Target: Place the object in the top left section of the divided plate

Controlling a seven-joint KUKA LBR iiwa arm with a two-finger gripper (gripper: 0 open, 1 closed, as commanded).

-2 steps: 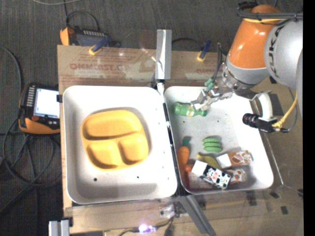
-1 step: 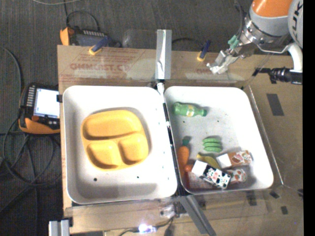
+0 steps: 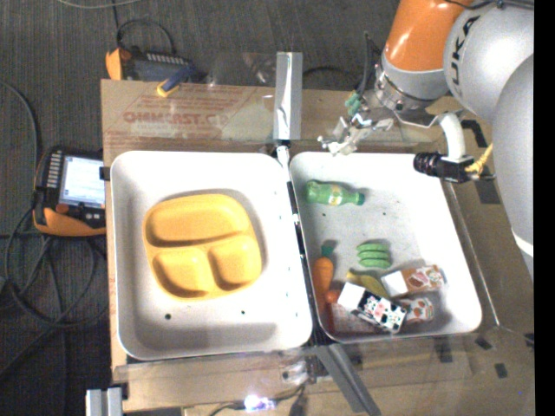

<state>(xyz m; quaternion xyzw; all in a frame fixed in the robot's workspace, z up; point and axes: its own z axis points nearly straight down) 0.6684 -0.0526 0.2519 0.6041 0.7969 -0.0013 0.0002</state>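
Jaws' state unclear; gripper above glossy green bottle; yellow divided plate apart.

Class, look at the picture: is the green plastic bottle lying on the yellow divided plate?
No, the green plastic bottle lies in the right white bin, while the yellow divided plate sits in the left white bin.

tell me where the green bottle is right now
The green bottle lies on its side near the far edge of the right bin, above the green slices.
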